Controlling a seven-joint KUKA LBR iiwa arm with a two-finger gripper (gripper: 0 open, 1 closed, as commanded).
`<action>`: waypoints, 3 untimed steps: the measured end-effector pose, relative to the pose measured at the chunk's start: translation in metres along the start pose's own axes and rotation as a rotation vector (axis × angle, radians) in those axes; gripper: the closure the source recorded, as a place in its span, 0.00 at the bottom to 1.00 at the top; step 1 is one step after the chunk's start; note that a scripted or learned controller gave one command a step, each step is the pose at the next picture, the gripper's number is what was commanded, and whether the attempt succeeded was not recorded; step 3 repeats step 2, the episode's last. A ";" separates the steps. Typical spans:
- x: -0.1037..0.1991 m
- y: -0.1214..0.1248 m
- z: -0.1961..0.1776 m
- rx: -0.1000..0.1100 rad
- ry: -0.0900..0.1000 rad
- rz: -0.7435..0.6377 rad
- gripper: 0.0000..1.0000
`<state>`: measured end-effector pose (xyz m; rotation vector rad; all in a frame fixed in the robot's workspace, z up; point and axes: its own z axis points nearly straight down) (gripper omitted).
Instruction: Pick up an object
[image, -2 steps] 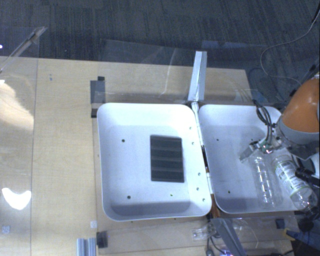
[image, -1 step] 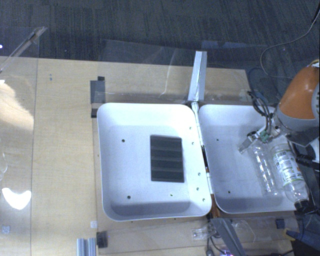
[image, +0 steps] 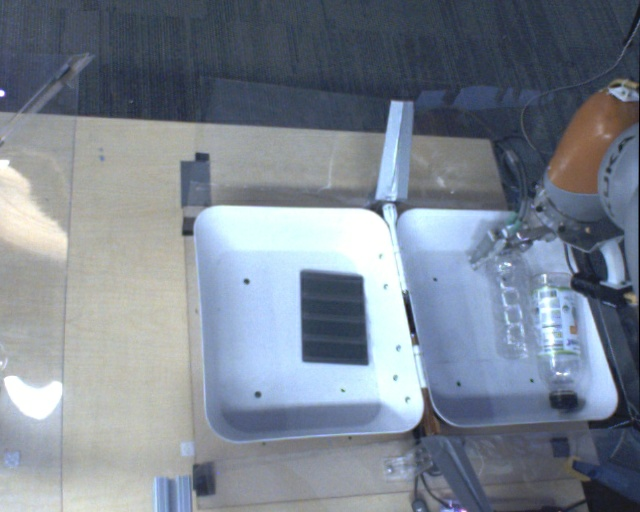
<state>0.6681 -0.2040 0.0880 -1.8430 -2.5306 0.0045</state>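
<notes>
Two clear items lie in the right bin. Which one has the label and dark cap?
The clear plastic bottle nearest the bin's right wall: it has a printed label and dark cap. The ridged clear piece beside it, on its left, has neither.

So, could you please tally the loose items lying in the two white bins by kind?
Dark ribbed rectangular block, in the left bin: 1
Clear plastic bottle with a dark cap, in the right bin: 1
Clear segmented plastic piece, beside the bottle: 1
Total: 3
</notes>
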 end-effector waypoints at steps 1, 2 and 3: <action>0.002 0.003 -0.011 -0.006 0.000 -0.003 1.00; 0.060 0.021 -0.089 -0.018 -0.010 0.133 1.00; 0.060 0.021 -0.089 -0.018 -0.010 0.133 1.00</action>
